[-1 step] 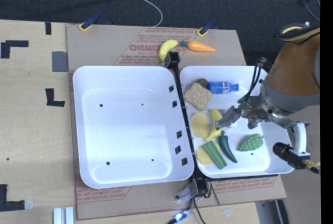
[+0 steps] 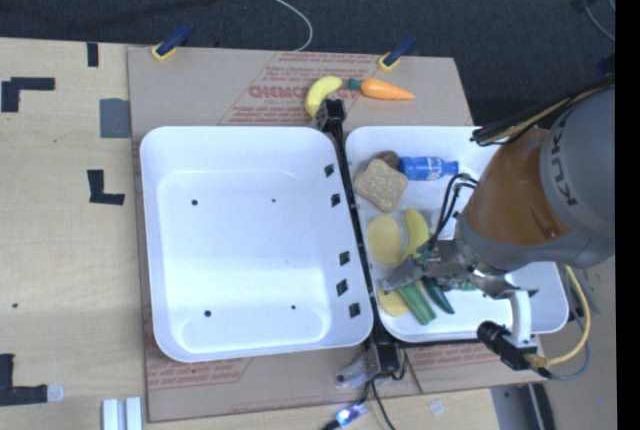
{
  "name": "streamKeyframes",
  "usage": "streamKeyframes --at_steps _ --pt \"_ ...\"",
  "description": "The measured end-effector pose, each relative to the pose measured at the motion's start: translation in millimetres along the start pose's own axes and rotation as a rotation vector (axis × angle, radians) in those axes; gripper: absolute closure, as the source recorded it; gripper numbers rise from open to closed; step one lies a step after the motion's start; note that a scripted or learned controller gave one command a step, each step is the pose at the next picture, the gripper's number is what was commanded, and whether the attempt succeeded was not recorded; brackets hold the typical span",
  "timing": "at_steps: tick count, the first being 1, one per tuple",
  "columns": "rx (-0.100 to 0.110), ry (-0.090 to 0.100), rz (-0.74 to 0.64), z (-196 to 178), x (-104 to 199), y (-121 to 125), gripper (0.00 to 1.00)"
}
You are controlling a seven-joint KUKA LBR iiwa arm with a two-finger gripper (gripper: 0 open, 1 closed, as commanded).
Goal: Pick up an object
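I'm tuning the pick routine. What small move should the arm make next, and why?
Probably a short, straight descent. The gripper sits low in the right bin, directly over the green vegetable and beside the yellow pieces, so that is the nearest grasp.

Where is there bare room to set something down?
The left bin has a bare floor, wall to wall. The right bin is crowded beside the divider: cracker, blue bottle, yellow pieces, green pieces, gripper.

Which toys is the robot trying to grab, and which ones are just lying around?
For the job, in the right bin:
gripper
green vegetable
yellow pieces
cracker
blue bottle

Just lying about:
banana and carrot, on the cardboard outside the bins
left bin
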State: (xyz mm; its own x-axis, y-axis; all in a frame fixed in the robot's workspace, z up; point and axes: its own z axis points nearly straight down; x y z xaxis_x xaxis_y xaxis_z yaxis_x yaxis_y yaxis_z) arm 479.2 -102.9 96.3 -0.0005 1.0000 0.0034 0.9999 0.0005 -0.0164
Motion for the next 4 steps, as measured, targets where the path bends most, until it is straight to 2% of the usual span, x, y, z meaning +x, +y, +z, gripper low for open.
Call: streamKeyframes --at_steps 1,2,3,4 --pt "-0.020 -0.005 -0.004 11.3 -3.5 92.8 0.00" --pt "-0.016 -0.003 -0.002 0.2 -3.6 89.5 1.00" --pt "-0.030 -0.004 -0.009 -97.4 45.6 193.4 1.00" --pt "-0.010 -0.001 -0.007 -89.1 120.5 124.2 1.00"
